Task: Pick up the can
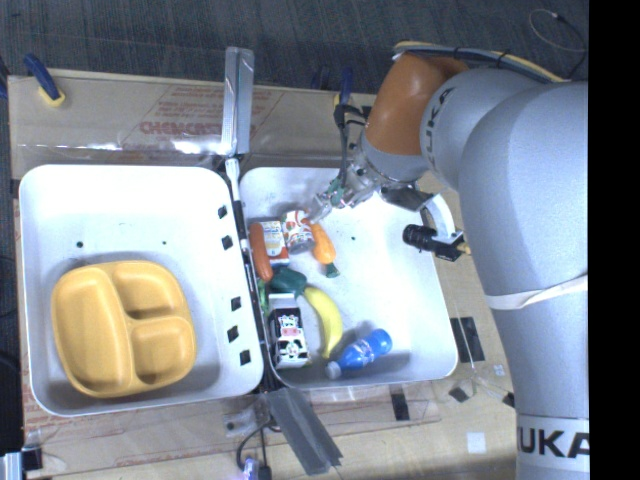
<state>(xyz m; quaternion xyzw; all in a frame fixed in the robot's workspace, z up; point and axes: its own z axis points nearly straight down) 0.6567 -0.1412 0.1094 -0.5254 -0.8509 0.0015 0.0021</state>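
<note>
Camera view puts my gripper (338, 194) low over the far part of the right bin (420, 298), close to the small heap of things there. About my fingers, from this angle I cannot tell how far they are open, and I see nothing between them, so I do not claim to hold anything.

The can (297, 230) — I take it to be the small red and white cylinder — lies on its side just beside my fingertips, toward the divider. An orange packet (262, 248) lies on its left and a carrot (322, 245) touches it on the right. Nearer to the camera lie a dark green thing (286, 280), a banana (324, 318), a milk carton (288, 337) and a blue bottle (361, 352). In the left bin (60, 208) rests a yellow tray (122, 324).

I judge that the step in hand is the approach, with the grasp not yet made. The next move calls for setting my fingers across the can's round body and going down without catching the carrot — the space is narrow, and a can lying flat may roll away.

My arm comes in from the right, the grey body large in the foreground, the orange band (405, 103) above the wrist, and the wrist bent down and to the left toward the heap
</note>
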